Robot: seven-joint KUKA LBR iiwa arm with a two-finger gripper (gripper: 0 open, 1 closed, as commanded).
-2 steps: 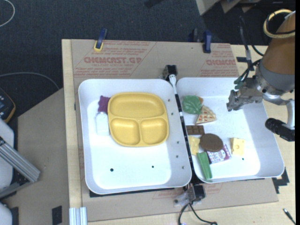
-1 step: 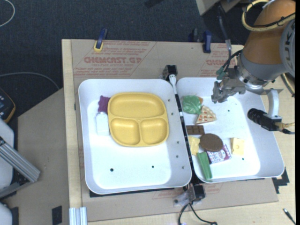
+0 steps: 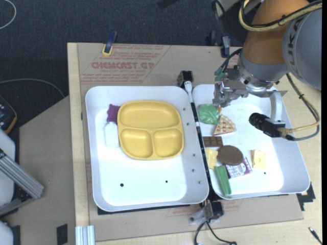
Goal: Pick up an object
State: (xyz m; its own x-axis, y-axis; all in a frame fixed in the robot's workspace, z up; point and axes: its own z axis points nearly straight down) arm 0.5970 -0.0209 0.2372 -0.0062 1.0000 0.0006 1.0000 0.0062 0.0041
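A: Where is the arm [image 3: 278,32] sitting right now?

B: It is reaching in over the far end of the right bin [image 3: 291,180], with the gripper [image 3: 223,97] hanging just above a green leafy piece [image 3: 208,114].

A: Are the jaws closing on it?

B: I cannot tell; they are too dark and small to read.

A: What else is lying in that bin?

B: A pizza slice [image 3: 225,126] is touching the green piece, with a chocolate bar [image 3: 212,141] just below it, then a brown round cookie [image 3: 230,155], a yellow cheese cube [image 3: 259,159] and a green stick [image 3: 222,179].

A: And the left bin [image 3: 148,193]?

B: A yellow divided tray [image 3: 150,129] is resting there, with a purple item [image 3: 112,112] and a white bottle [image 3: 110,135] beside it.
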